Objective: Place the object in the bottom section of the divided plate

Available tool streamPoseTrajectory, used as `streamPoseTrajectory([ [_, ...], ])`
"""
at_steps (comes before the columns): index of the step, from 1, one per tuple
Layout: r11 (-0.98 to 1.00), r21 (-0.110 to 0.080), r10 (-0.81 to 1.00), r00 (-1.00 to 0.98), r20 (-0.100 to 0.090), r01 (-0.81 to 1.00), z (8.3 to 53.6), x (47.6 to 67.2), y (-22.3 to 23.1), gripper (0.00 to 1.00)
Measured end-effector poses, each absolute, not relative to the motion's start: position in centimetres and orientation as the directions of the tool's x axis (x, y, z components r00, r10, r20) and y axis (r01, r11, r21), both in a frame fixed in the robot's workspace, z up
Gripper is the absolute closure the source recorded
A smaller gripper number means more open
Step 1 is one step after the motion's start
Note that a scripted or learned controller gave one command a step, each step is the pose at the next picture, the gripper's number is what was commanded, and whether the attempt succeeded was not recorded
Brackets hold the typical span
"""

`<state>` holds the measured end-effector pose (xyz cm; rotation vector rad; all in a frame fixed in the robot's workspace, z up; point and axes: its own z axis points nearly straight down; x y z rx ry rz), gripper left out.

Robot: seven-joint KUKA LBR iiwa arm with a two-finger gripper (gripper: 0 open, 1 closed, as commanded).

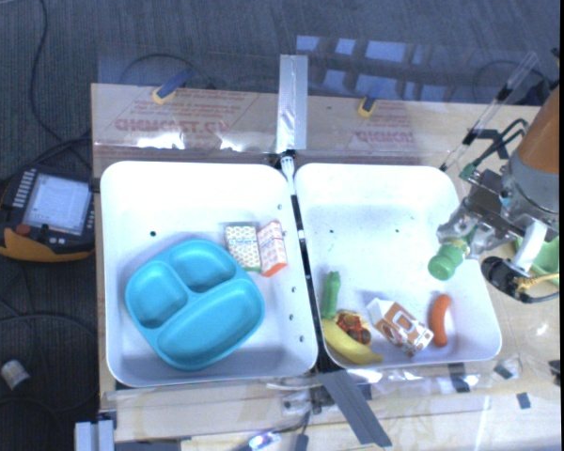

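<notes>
The gripper is hanging over the right bin, and a small green object is sitting right at its tip, looking pinched between the fingers, though I'm judging that from a slanted look and the grip is partly hidden. It seems like a light, hard plastic toy, smooth and rounded, so I'd guess it's prone to slipping or rolling if squeezed off-centre; a hold across its middle looks safest. Well off to the gripper's left, in the other bin, the blue divided plate is waiting, its big bottom section lying nearest the front edge. Down below the gripper, an orange carrot-like piece and a banana are lying.
</notes>
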<state>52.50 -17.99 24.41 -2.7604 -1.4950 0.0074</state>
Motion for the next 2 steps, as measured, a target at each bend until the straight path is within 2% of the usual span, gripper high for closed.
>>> streamPoseTrajectory([
  [1,-0.729,-0.004,0.684,0.729,-0.005,0.684,19.78,56.42,-16.45,1.00],
  [2,-0.730,-0.002,0.684,0.730,-0.006,0.684,19.82,56.42,-16.51,0.00],
])
